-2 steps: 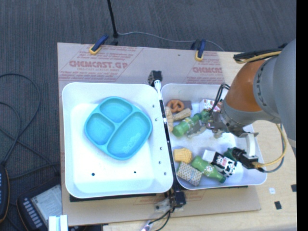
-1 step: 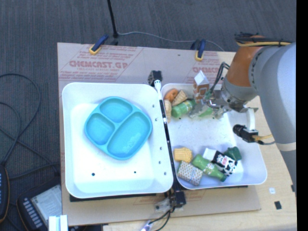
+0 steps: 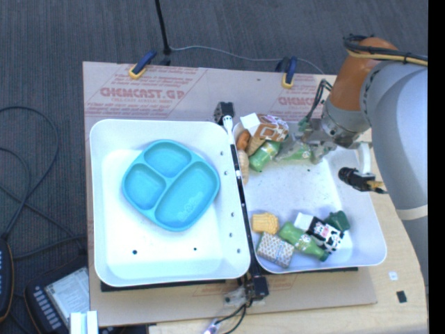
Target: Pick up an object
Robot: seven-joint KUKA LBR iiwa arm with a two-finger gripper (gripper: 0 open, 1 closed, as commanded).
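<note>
— Station: where's the end effector (image 3: 304, 145)?

— Me: Low in the right bin (image 3: 348, 207), far edge, beside a green bottle (image 3: 263, 156) and small cartons (image 3: 266, 132). Can't tell how it's set or whether it has anything.

— Station: Other items?

— Me: Near edge: waffle (image 3: 265, 223), green packet (image 3: 303, 243), cow toy (image 3: 327, 234). Blue divided plate (image 3: 171, 184) in left bin (image 3: 118, 256).

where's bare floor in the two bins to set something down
Left bin: a bare strip along its near edge, below the blue divided plate. Right bin: its middle is bare. Crowded: far corner pile by the gripper, near-edge toys.
</note>
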